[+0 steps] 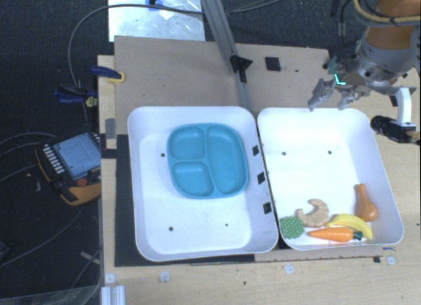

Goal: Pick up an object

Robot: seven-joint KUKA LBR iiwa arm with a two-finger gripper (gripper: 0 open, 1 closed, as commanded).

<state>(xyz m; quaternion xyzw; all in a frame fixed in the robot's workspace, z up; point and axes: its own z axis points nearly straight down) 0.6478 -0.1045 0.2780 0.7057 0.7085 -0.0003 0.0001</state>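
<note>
- Landmark: we take the left white bin; a blue divided plate lies in its upper middle.
- Right white bin touches its right side.
- Brown board extends behind it.
- Slanted grey pole rises beyond its far right corner.
- Handheld device with a grey screen sits left, on dark carpet.
- Blue-and-yellow clamps lie upper left.
</note>
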